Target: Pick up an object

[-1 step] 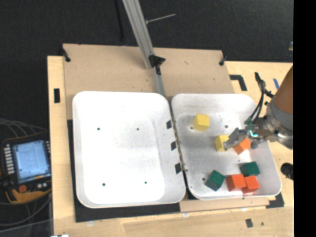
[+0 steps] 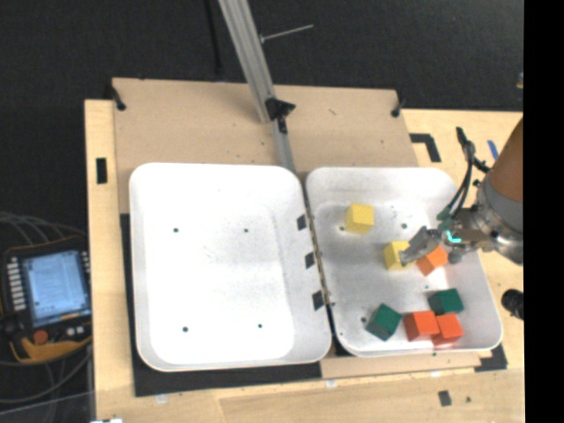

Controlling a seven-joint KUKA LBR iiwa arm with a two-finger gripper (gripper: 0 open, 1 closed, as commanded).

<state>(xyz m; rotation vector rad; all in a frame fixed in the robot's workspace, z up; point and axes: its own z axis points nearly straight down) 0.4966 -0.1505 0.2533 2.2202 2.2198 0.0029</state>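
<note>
Camera view: two-finger gripper (image 2: pixel 421 247) sits low in the right shallow white bin (image 2: pixel 352 188), between a small yellow cube (image 2: pixel 396 256) and an orange cube (image 2: pixel 432 260). Grasp state cannot be determined. Risk: fingers straddling both cubes may push them aside, yielding no grasp.

Smooth white plastic bins (image 2: pixel 220 183) sit on a matt, wood-look bench (image 2: pixel 256 104); blocks (image 2: pixel 359 218) look matt.
</note>
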